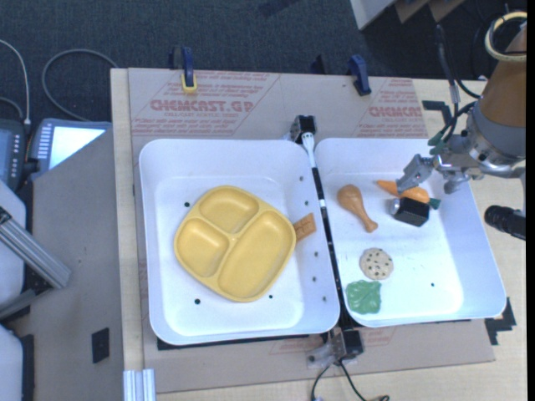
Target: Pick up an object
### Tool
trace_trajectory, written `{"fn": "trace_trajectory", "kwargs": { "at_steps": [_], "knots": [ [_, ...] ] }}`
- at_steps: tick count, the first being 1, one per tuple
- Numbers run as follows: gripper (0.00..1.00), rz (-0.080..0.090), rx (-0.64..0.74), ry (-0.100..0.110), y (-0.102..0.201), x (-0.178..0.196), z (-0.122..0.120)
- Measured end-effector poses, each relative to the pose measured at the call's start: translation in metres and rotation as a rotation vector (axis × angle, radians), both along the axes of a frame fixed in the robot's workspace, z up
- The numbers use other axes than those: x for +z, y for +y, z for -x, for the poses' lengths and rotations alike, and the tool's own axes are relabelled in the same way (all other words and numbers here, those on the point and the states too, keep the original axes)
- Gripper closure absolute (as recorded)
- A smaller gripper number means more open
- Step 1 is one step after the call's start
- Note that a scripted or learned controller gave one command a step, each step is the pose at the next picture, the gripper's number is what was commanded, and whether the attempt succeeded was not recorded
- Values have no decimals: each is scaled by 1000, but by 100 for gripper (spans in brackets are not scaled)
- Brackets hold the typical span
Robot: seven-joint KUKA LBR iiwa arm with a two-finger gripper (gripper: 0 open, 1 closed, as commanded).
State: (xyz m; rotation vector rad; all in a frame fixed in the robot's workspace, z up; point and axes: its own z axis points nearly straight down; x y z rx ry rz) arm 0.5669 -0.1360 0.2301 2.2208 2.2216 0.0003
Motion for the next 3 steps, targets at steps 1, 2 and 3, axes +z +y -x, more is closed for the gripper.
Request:
{"fn": "trace_trajectory", "kwargs": {
  "at_steps": [1, 2, 3],
  "knots": [
    [0, -2, 0, 7, 5, -63, 0],
    [0, -2, -1, 6, 1, -107, 5],
    [0, -2, 0, 5, 2, -148, 6]
  ]
}}
